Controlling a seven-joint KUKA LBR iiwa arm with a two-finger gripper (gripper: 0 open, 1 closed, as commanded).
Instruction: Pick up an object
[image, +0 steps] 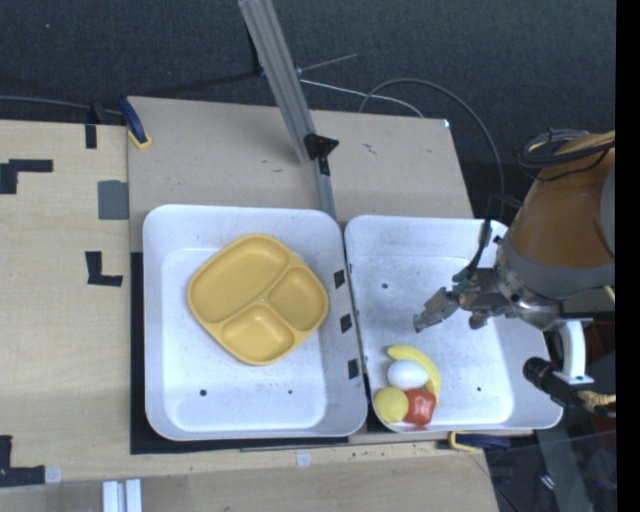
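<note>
No readable writing; gripper (432, 312) above right bin (400, 250).

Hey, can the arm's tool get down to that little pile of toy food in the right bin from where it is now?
Probably yes. The tool hangs over the right shallow white bin, just above the small pile of yellow, white and red toy food at the bin's near edge, with bare floor between them. The pile crowds the wall, which may hinder a grasp.

Two white bins, left (160, 330) and right (470, 235), are set side by side, touching, on the wooden bench (220, 150)
</note>
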